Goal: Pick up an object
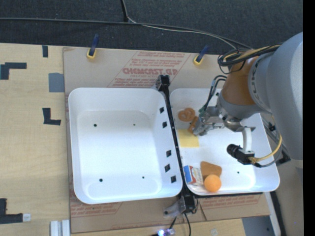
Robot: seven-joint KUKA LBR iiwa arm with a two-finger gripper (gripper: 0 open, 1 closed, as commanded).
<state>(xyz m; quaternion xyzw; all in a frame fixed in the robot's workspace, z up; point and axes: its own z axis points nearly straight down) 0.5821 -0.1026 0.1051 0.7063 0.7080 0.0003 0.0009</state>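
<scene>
Two white bins sit side by side on a brown board. The left bin [118, 141] shows a bare white floor with a few small dark dots. A black divider strip [170, 134] runs near to far between it and the right bin [256, 181]. Two yellow clamps [91, 53] hold the board's far edge, and a black cable [162, 27] crosses the dark floor beyond it.

In the right bin, close to its left wall, a brown pretzel-like piece [186, 114] lies at the far end. Just nearer is a yellow block [188, 139], flat on the floor. At the near end lie a small red, white and blue packet [193, 175], an orange-brown wedge [210, 169] just right of it, and an orange ball [212, 183] touching the wedge's near side.

The gripper [199, 127] is down in the right bin, its tip just beside the pretzel piece and over the far right corner of the yellow block. Whether its fingers are spread or closed cannot be told, and nothing is clearly seen between them. The grey arm [280, 92] with its orange band [238, 85] reaches in from the right.
</scene>
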